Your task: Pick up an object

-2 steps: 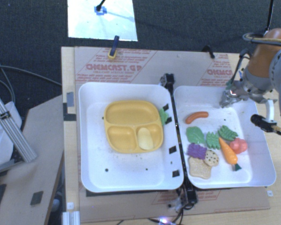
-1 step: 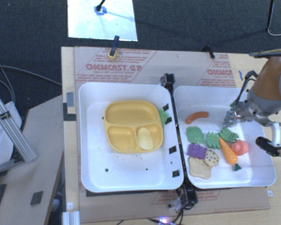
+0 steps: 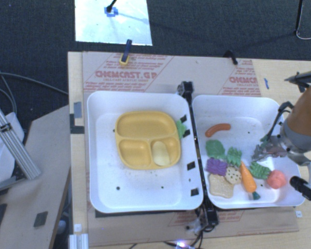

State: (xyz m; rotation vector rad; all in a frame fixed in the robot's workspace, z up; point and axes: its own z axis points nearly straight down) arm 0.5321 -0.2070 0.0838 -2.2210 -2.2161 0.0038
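The two-finger gripper is crowded by a green leafy toy, an orange plastic carrot and a pink ball; its fingers are blurred, grip undeterminable.

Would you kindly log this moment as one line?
gripper: low in right bin | nearest: green toy | held: cannot tell | tray: left bin
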